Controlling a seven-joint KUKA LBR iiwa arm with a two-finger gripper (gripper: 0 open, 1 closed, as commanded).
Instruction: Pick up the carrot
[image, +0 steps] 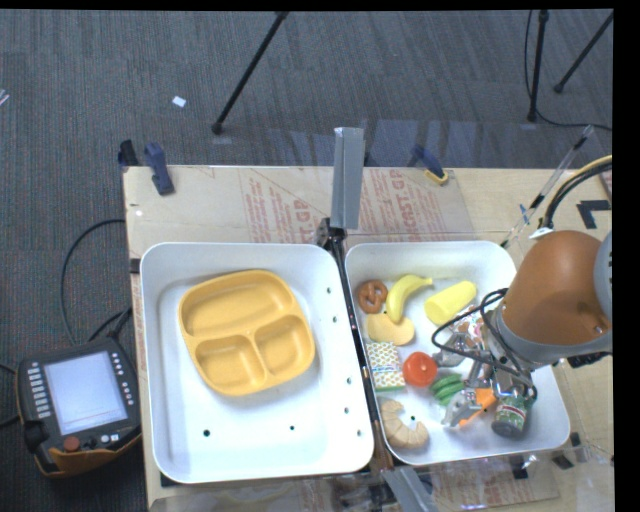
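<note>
Black pendant (75, 408) lay on the floor at far left, screen lit but unreadable. Left bin (160, 400) held a yellow tray (247, 331). Cardboard (280, 205) behind the bins carried red print; too faint to read.

Right bin (480, 255) was crowded: pretzel (372, 294), banana (408, 293), yellow block (451, 300) along the back; patterned packet (384, 364) and tomato (420, 369) mid-bin; croissant (407, 424) at front left. Green veg (447, 388) lay just right of the tomato. Carrot (484, 398) showed as a small orange patch at front right, directly under the wrist, next to the green veg and close to a can (511, 416). Can label not legible.

Gripper (470, 402) was low over that cluster. Finger state: cannot tell, wrist and cabling hid it. No confirmed hold on the carrot.

Risks, judged:
- Neighbours touching or nearly so; closing could catch the green veg or the can instead.
- Carrot tapered, likely smooth; an off-centre pinch could squirt it out.
- Can could be tipped or shoved toward the bin wall.
- Loose cabling near the wrist could snag items on lift.
</note>
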